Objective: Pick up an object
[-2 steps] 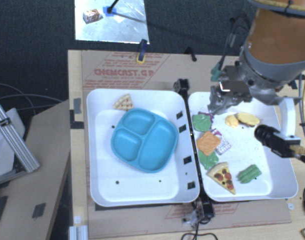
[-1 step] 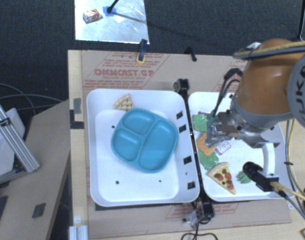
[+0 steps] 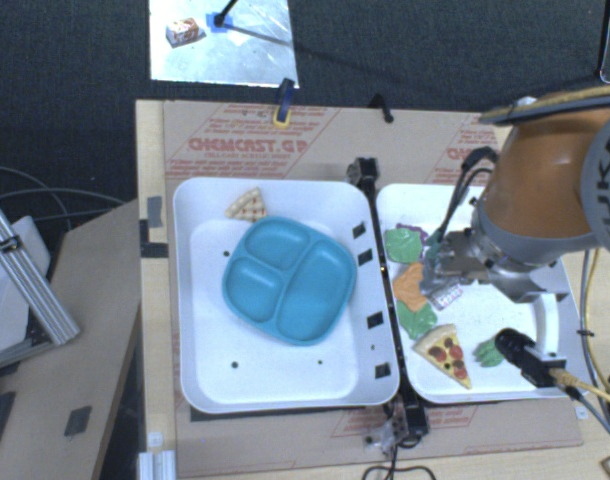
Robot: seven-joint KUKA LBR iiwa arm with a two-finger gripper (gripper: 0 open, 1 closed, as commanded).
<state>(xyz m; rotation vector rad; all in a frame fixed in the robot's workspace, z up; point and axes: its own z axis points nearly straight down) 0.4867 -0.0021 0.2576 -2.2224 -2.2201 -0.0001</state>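
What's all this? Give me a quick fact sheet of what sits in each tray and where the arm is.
left bin: blue divided plate, waffle piece at far corner
right bin: pizza slice, purple-green item, orange piece, green pieces
arm: reaches in from the right
gripper: low over right bin, beside the orange piece
grip: cannot tell

The brown board (image 3: 285, 138) under the bins reads "CHEMCAST GP" in red print. The same red print near its right edge is partly hidden.

a blue divided plate (image 3: 289, 279) and tan lattice waffle (image 3: 247, 206) sit in the white left bin (image 3: 210, 373), while the white right bin (image 3: 482, 392) holds green, orange and purple pieces and a red-dotted yellow pizza slice (image 3: 444, 352).
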